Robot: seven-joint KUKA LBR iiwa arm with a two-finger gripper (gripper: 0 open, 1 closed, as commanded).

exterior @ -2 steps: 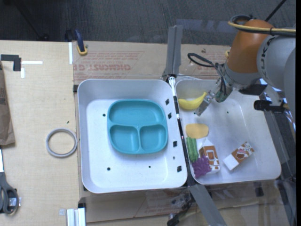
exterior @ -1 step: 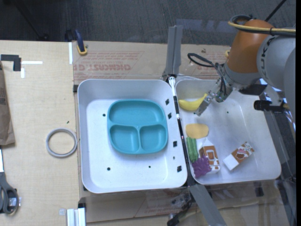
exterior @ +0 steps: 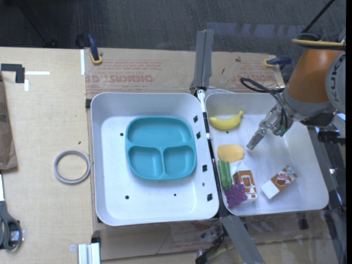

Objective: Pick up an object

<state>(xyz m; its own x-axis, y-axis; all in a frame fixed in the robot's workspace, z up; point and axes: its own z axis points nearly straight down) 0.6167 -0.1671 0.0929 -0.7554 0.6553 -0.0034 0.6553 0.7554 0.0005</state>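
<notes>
Banana (exterior: 226,121) lies far-left in the right bin (exterior: 308,202), long axis running left to right. My gripper (exterior: 254,142) hangs just right of it and slightly nearer, fingers pressed together, pinching nothing. Yellow lump (exterior: 230,152) sits near-left of the tip.

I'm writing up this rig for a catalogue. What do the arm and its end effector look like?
The arm is grey with a broad, rounded orange band above the wrist. Black cables loop beside it. The end effector is slim, grey metal, narrowing toward its tip, with a small greenish part near its base. A few dark letters sit at the arm's right edge, too cut off to read.
</notes>
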